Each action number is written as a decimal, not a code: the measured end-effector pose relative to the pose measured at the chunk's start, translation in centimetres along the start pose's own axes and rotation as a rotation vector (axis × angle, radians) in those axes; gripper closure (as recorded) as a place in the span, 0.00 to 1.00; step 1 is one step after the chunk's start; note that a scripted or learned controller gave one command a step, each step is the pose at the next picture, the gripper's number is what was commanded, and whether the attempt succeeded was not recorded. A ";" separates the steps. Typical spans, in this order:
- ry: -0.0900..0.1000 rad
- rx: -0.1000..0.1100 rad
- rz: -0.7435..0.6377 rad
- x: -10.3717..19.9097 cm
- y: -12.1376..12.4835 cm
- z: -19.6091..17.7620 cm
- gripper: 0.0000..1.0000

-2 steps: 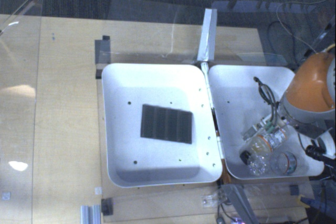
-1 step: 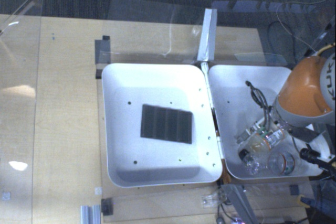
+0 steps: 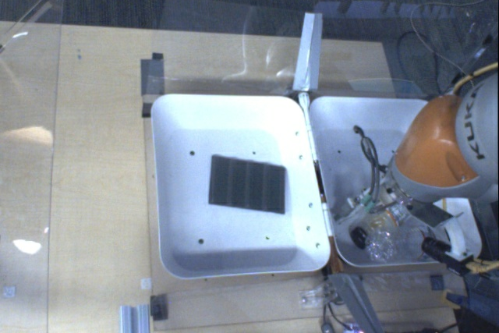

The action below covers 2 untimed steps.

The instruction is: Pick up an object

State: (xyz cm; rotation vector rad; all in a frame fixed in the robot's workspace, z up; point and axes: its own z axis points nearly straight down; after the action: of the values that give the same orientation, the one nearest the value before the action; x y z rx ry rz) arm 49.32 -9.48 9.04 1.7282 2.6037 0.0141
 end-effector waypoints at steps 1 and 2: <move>-0.003 -0.008 -0.001 -0.1 0.4 -1.2 1.00; -0.003 -0.008 -0.001 -0.1 0.4 -1.2 0.00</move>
State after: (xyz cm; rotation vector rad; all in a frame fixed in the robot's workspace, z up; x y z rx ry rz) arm 49.67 -9.40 10.25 1.7233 2.5987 0.0220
